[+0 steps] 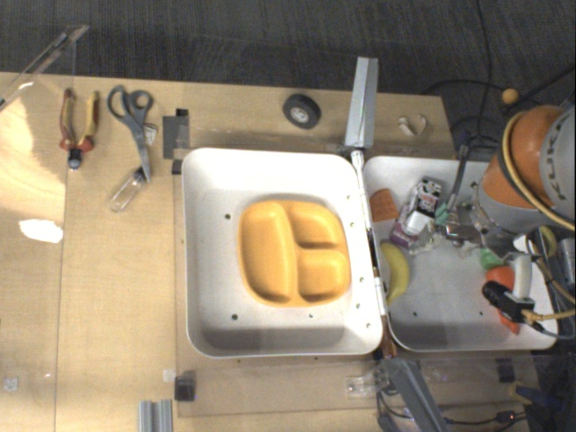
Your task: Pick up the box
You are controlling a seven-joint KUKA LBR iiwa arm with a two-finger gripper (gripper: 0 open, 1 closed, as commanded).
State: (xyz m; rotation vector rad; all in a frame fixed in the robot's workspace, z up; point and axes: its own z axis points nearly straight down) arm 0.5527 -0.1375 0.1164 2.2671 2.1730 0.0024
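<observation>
The hand (454, 225) hung low over the right bin (450, 331), at the end of the arm (531, 165). Whether it was apart or together could not be told; nothing showed clamped in it. The box (420, 207), small, white and purple, lay just beside the hand, on the side away from the arm, perhaps touching it. Beyond the box from the hand lay a banana (395, 273), by the bin wall, and an orange-brown piece (382, 205).

The pick looked not yet made. To do it well, the hand would likely need to centre over the box, not beside it, turn to straddle its narrower sides, and come straight down before closing. The box seemed tilted, so a shallow grip might slip. The banana stood near enough to be nudged. A slow lift would test the hold.
</observation>
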